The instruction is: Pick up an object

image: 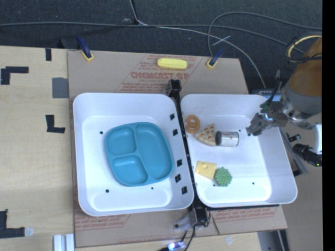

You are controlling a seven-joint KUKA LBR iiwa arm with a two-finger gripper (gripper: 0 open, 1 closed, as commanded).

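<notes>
The small metal can [227,138] lies on its side in the right bin [261,192], touching the pizza slice [207,135]. The gripper [256,125] hangs just beside it, perhaps lining up; its jaw opening cannot be told, and nothing is visibly held.

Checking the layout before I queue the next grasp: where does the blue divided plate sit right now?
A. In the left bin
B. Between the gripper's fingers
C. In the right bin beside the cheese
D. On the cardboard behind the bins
A: the blue divided plate lies flat in the left bin, while the small food items are in the right bin.
</notes>
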